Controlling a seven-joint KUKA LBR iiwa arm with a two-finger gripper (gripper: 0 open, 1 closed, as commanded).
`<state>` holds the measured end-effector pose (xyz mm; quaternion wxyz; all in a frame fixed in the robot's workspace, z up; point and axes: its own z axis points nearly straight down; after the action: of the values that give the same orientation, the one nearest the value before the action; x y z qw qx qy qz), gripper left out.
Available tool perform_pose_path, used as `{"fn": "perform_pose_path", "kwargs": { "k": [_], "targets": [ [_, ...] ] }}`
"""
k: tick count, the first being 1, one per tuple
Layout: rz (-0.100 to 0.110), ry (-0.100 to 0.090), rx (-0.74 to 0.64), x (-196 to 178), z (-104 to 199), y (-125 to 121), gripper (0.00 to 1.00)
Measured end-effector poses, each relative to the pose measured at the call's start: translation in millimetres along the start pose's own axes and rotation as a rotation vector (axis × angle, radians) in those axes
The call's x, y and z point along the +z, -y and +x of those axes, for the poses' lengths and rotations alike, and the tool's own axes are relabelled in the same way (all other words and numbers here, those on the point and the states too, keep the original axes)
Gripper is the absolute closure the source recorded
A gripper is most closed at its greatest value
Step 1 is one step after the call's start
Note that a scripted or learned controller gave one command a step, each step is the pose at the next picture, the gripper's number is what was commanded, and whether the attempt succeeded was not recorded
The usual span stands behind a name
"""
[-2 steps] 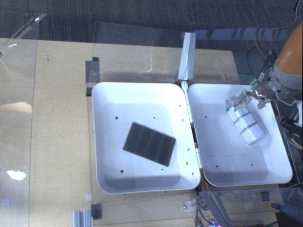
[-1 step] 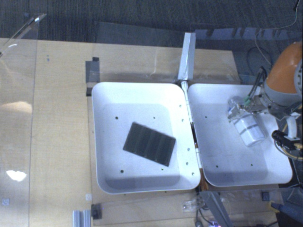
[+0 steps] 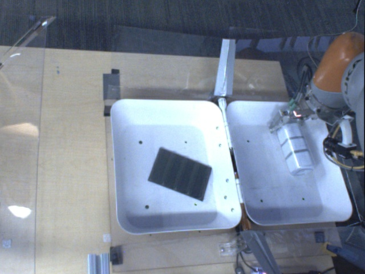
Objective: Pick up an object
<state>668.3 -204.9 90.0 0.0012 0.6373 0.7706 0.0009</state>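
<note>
A flat dark grey rectangular pad (image 3: 180,173) with a ribbed surface lies tilted on the floor of the left bin (image 3: 131,124). My gripper (image 3: 300,164) hangs over the right bin (image 3: 256,170), in its right half, and its pale cylindrical body slants down from the orange-banded wrist. It is well to the right of the pad, across the divider between the bins. I see nothing held at its tip.
The two bins meet at a raised rim (image 3: 231,158) in the middle. Black cables (image 3: 341,147) loop beside the arm at the right bin's right edge. A metal bar (image 3: 224,67) stands behind the bins. A clear panel (image 3: 23,124) covers the bench's left side.
</note>
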Motion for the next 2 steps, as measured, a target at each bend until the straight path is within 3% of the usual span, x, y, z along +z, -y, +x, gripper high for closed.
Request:
{"fn": "perform_pose_path", "kwargs": {
  "k": [1,2],
  "targets": [
    [-0.006,0.003,-0.056,2,16,50,0.00],
    [-0.015,0.006,-0.057,-11,16,46,1.00]
  ]
}}
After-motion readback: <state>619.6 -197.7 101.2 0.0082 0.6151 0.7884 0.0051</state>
